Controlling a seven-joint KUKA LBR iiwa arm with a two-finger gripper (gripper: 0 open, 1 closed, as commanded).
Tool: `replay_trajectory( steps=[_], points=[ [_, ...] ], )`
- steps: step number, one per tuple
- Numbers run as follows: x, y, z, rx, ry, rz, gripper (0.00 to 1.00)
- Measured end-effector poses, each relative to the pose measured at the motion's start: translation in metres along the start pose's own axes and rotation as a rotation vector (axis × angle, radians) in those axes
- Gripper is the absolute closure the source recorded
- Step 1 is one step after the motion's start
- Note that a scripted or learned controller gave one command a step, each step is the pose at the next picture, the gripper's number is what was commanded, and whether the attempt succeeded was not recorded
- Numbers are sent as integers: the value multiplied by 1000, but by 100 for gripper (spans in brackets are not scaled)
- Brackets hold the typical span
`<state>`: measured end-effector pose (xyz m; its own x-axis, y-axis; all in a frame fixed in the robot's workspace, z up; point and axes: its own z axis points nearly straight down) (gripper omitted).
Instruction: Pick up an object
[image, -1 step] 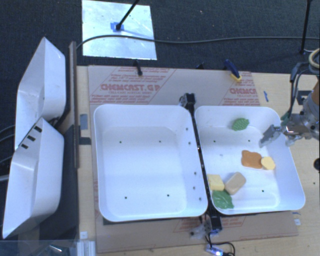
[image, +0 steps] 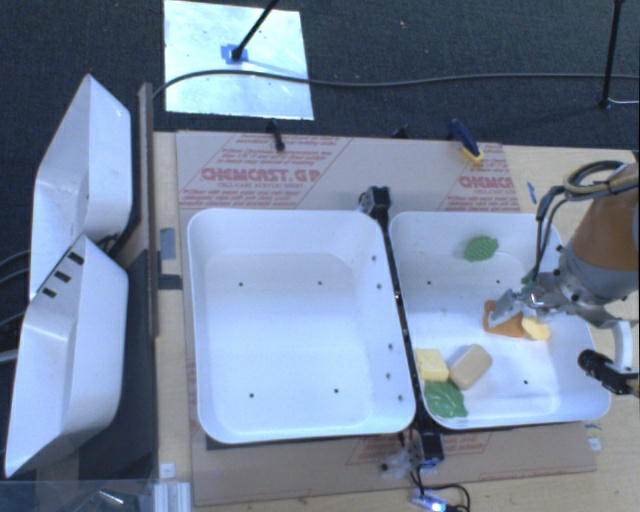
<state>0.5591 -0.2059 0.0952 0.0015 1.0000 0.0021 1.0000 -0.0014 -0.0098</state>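
My hand (image: 517, 303) hung over the orange piece (image: 503, 320) in the right bin (image: 560, 405), left of a yellow piece (image: 537, 329); whether it was apart or together, I could not tell.

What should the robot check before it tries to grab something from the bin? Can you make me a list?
1. Is the gripper over the right bin? Ok, it is low by the far right side.
2. Is a thing right under it? Ok, an orange piece and a yellow piece lie just beside it.
3. Is it already holding something? Cannot tell, the fingers are too small and blurred.
4. Are the two pieces apart? Not ok, they lie close enough to touch.
5. Are other things out of the way? Ok, the green leaf, tan block, yellow block and green lump sit well off.
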Motion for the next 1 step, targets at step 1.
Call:
replay_trajectory(
  steps=[1],
  points=[
    [1,69,11,-11,-2,-4,0]
  ],
)
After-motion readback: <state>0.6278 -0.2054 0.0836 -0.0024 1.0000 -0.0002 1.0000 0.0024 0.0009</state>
